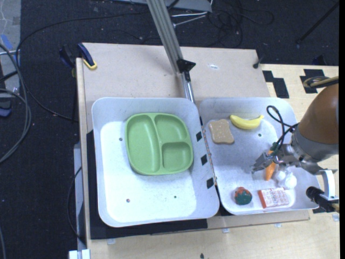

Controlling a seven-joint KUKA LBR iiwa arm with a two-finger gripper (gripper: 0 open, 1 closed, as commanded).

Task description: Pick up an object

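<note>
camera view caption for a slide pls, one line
KUKA arm's gripper low in the right bin by an orange item, near banana and bread slice; green divided plate in left bin.

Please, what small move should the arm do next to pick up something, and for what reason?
Probably a short, straight lift to test the grasp. The gripper is low in the right bin, with a small orange piece right at its tip. Whether the piece is really clamped is unclear. The bread slice and banana lie apart.
</note>
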